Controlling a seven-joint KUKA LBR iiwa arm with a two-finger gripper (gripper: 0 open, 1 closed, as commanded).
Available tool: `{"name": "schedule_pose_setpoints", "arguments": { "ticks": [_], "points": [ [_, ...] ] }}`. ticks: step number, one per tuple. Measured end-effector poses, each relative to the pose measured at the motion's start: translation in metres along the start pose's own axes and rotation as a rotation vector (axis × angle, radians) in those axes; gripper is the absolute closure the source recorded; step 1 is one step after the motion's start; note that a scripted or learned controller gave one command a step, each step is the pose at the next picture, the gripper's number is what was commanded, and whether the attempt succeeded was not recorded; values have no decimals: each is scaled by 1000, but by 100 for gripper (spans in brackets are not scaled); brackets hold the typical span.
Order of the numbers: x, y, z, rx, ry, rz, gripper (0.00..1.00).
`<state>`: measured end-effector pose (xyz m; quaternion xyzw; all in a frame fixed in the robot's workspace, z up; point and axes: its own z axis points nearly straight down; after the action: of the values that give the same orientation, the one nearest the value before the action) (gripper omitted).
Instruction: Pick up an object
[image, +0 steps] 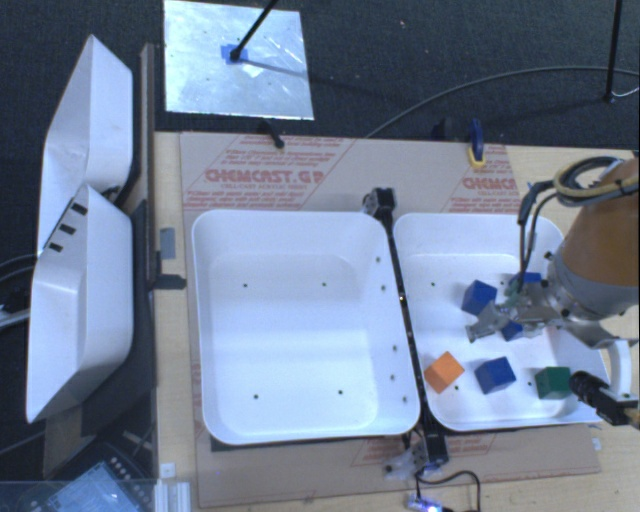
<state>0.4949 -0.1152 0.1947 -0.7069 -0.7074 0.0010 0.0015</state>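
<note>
Camera view: looking down at a slant on the tabletop (330, 160).
Left bin (300, 330): lying beside the right bin (430, 250).
Arm (600, 250): reaching in from the right over the right bin.
Fingers (492, 326): hovering low among the blocks; whether they are parted or gripping anything, I cannot tell.
Blue blocks: one (479, 296) sitting just above the fingers, one (494, 374) just below.
Orange block (443, 371): resting near the bin's left wall.
Green block (552, 382): lying right of the lower blue block.
</note>
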Motion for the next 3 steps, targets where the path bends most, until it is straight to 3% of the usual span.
{"name": "schedule_pose_setpoints", "arguments": {
  "ticks": [2, 3],
  "points": [
    [8, 12, 88, -7, 0, 0, 0],
    [7, 14, 76, -11, -1, 1, 100]
  ]
}}
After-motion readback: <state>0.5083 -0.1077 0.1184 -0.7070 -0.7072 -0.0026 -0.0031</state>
